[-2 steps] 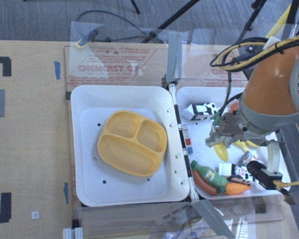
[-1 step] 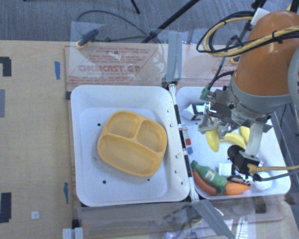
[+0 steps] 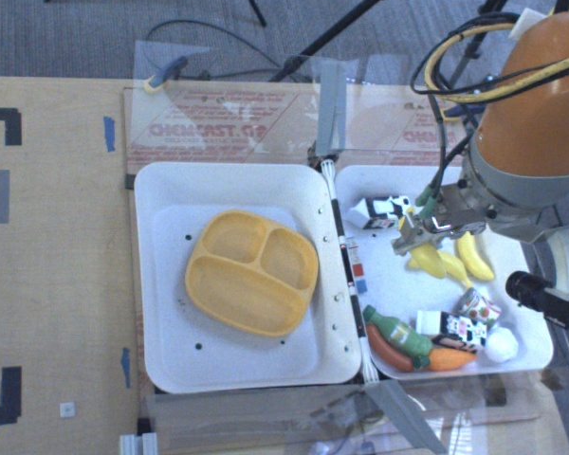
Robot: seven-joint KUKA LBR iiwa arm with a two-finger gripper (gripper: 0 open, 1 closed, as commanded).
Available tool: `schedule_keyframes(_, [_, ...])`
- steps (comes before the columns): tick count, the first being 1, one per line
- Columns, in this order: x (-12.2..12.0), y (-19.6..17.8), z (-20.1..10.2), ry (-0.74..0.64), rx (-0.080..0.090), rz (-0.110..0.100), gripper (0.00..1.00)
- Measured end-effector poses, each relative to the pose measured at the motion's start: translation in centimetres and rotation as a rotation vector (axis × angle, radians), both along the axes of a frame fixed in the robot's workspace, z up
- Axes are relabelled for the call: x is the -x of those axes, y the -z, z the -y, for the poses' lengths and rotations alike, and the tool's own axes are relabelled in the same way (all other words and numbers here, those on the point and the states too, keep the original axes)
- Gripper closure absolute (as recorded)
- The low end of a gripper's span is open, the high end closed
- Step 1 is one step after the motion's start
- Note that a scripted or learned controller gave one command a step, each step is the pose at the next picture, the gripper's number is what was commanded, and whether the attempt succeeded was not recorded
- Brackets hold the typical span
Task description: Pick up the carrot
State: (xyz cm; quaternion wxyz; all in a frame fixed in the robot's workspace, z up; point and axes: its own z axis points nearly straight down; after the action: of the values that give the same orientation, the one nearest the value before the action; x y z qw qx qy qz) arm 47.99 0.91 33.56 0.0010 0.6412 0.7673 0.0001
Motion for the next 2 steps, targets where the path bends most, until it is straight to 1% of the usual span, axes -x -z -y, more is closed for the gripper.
schedule_keyframes(1, [0.1, 0.9, -3.3, 0.243, 0.0, -0.005, 1.0])
schedule_keyframes(2, [-4.0, -6.5, -3.0, 0.277, 0.0, -0.002, 1.0])
